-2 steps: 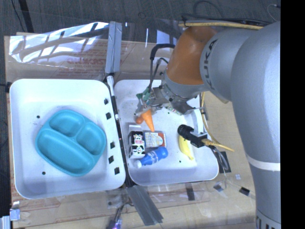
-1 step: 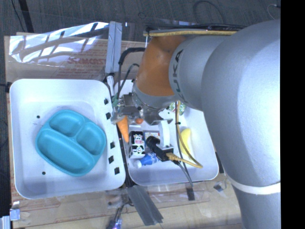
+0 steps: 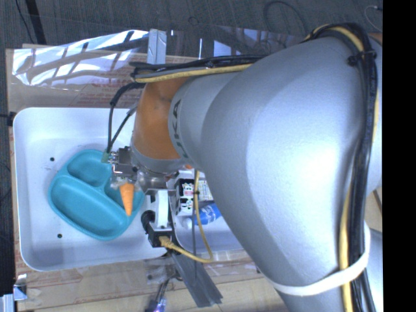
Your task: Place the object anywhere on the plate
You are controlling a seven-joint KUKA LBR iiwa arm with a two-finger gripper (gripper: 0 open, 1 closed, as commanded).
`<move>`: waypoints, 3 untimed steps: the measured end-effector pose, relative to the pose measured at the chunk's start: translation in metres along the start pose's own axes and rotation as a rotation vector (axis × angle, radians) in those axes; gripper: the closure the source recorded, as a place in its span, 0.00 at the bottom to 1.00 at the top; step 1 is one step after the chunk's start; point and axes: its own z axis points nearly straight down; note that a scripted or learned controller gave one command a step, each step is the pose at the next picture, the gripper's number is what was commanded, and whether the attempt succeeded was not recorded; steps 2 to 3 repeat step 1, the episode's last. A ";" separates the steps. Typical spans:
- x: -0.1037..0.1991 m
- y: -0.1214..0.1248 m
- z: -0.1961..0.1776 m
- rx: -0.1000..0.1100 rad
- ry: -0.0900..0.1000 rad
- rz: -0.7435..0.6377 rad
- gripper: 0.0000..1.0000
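1. Grey metal is taking up most of your view: the arm (image 3: 273, 148) is reaching in from the right, its orange band (image 3: 156, 125) sitting just above the wrist.
2. The left bin (image 3: 29, 174) is holding the work; the right bin is lying mostly under the arm.
3. The plate (image 3: 88, 197), teal and split into two compartments, is resting flat in the left bin.
4. The gripper (image 3: 130, 187) is hanging over the plate's right edge, and you are not getting a clear look at how it is set; I cannot tell.
5. The carrot (image 3: 127, 197), small, orange and tapered, is pointing tip-down right at the gripper, over the plate's right rim. Whether it is being held or merely lying there, I cannot tell.
6. You are probably dealing with a light toy: stiff, smooth, a little slippery. Its taper is likely pushing it out of a squeeze, so I would be taking it across the thick upper end, not near the tip.
7. A printed packet (image 3: 195, 194) is lying beside the gripper, in the right bin.
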 end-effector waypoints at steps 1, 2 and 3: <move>-0.001 0.000 0.000 -0.001 0.000 0.001 0.00; -0.001 0.000 0.000 -0.001 0.000 0.001 0.00; -0.001 0.000 0.000 -0.001 0.000 0.001 0.00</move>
